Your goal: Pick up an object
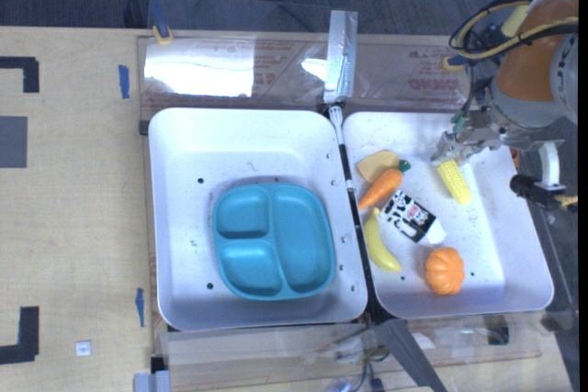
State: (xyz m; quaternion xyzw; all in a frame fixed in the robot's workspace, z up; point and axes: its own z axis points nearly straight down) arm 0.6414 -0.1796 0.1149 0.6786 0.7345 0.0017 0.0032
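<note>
The right bin [524, 275] holds several toy foods. A yellow corn cob [454, 181] lies near its back right. An orange carrot [379, 188] rests by the left wall, with a pale yellow piece [375, 165] behind it. A black-and-white carton [410, 218] sits in the middle, a yellow banana [382, 250] to its left and an orange pumpkin [444, 271] in front. My gripper [462, 146] hangs over the back of this bin, just above the corn's far end. It is open and nothing shows between its fingers.
The left bin [175, 197] holds a blue divided plate [273, 240]. A ridge [349, 197] separates the two bins. The arm's orange band [533, 60] and cables stand over the right bin's back right corner. A clear panel [239, 64] runs behind the bins.
</note>
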